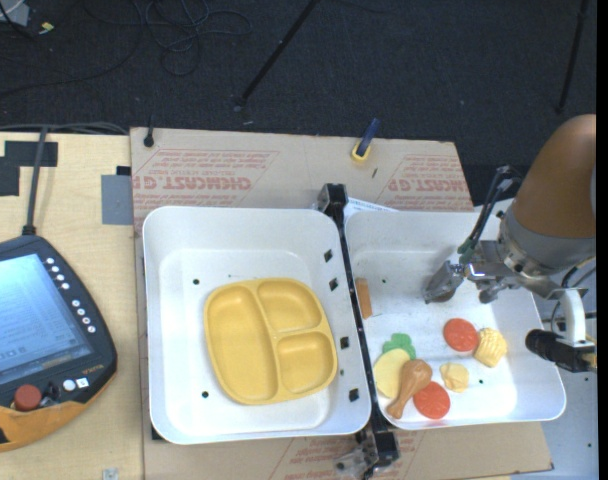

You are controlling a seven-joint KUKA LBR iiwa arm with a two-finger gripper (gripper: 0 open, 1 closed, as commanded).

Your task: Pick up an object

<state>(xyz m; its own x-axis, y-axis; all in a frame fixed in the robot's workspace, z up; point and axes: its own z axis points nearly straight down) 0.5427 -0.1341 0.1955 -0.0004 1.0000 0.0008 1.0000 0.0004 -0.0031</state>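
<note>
Tool hangs over right bin, can't tell its state. Toy foods piled near bin's front, tightly packed w/ drumstick; risk: tool nudges neighbours, grabs nothing.

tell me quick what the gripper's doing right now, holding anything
gripper: over the right bin, above the toy food pile; nothing seen between its fingers, and open or shut cannot be told from this view.
</note>
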